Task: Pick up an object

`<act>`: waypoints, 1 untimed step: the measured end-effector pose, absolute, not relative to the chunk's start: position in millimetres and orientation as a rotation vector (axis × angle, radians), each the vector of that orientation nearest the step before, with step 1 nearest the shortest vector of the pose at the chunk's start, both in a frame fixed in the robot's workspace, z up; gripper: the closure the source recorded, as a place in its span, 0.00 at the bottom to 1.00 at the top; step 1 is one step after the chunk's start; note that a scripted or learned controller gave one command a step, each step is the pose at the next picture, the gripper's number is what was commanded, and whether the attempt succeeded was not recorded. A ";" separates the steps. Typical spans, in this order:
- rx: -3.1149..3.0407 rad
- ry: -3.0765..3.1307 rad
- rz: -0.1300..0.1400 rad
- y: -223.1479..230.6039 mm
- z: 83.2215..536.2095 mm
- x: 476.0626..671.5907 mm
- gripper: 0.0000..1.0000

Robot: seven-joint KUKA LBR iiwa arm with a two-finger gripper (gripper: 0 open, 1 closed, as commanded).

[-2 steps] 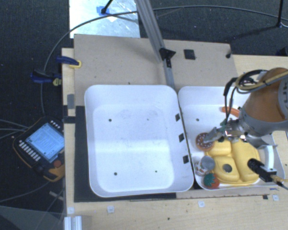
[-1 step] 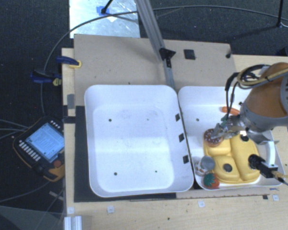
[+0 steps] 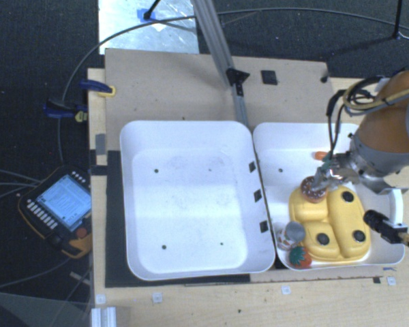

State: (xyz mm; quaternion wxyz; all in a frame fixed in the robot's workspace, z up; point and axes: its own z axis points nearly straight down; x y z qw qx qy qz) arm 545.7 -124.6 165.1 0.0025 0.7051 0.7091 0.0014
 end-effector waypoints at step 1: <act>2.212 2.223 0.006 -124.8 219.0 547.3 1.00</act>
